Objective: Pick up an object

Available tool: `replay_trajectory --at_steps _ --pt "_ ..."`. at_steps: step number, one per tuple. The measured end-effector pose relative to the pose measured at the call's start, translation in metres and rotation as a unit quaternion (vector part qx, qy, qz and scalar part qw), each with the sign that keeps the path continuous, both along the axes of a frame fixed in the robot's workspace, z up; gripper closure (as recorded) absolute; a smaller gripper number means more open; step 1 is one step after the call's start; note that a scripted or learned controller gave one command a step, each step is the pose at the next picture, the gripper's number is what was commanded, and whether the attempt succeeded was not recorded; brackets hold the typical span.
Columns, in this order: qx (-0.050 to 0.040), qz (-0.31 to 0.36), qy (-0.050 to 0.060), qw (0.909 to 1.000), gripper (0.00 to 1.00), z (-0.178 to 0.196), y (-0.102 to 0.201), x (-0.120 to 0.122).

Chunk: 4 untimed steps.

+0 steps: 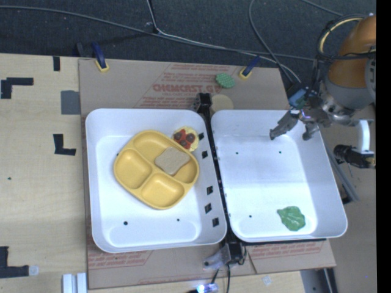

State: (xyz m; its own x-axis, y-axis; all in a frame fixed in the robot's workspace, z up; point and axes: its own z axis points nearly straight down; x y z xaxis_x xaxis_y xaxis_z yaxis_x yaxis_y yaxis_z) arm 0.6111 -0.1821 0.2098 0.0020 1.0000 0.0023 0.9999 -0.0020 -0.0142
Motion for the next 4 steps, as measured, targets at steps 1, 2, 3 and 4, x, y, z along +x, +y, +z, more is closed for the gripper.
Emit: replay_trajectory --at_steps 1,2,3,4 --pt "-0.0012 0.002 -0.006 1.0000 0.00 0.008 0.000 0.003" --pt "-0.0009 0.002 -0.004 1.0000 0.00 -0.056 0.007 0.002" --pt "-0.0011 0.002 -0.004 1.0000 0.00 -0.103 0.013 -0.005" --pt "-0.0024 0.002 -0.007 1.0000 0.00 -0.125 0.014 -0.004"
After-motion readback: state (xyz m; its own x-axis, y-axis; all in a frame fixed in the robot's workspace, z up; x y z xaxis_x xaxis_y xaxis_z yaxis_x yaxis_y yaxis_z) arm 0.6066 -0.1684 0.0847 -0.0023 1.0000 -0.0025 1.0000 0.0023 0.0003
